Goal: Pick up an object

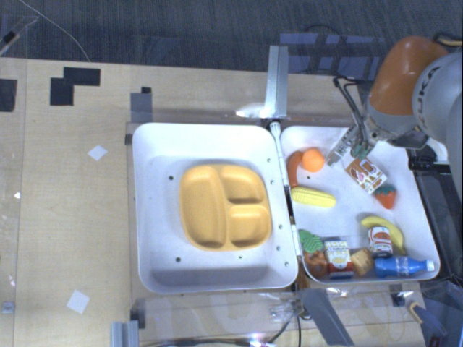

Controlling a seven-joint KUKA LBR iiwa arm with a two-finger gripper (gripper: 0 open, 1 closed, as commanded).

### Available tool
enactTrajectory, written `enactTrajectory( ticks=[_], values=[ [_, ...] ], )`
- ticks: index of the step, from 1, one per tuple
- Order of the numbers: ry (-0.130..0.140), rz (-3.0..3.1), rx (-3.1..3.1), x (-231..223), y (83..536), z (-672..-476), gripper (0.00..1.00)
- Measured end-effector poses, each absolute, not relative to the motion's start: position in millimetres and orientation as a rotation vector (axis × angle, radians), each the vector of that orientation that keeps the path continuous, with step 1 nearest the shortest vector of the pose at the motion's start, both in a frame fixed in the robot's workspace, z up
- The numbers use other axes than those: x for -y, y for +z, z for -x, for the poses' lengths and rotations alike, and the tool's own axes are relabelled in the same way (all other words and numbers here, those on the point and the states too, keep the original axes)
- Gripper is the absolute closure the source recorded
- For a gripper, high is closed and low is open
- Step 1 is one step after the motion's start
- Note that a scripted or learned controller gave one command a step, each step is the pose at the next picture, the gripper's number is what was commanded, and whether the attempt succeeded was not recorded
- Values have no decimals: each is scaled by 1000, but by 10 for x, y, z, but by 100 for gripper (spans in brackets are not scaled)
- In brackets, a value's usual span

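My gripper point(347, 152) hangs over the back of the right bin point(423, 215), between an orange point(312, 160) on its left and a brown and white snack packet point(365, 174) on its right. Its two fingers stand open and hold nothing. A yellow corn cob point(312, 197) lies in front of the orange. A small strawberry point(388, 195) sits just beyond the packet. Along the front of the bin lie a banana point(383, 228), a small can point(380, 243), a blue bottle point(404, 267) and a labelled jar point(336, 255).
The left bin point(155, 194) holds a yellow divided plate point(224, 206). A green leafy toy point(309, 238) sits at the right bin's front left corner. A metal post point(278, 82) rises behind the seam between the bins. Black cables point(351, 96) run down to the wrist.
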State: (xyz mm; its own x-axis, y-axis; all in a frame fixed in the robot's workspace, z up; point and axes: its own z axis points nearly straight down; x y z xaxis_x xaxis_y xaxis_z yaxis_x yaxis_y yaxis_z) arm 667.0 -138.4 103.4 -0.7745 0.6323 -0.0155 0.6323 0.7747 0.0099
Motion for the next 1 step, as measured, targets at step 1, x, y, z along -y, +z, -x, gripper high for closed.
enactTrajectory(
  ticks=[1],
  values=[
    [4, -776, -3031, 1015, 900, -6257, 100]
  ],
)
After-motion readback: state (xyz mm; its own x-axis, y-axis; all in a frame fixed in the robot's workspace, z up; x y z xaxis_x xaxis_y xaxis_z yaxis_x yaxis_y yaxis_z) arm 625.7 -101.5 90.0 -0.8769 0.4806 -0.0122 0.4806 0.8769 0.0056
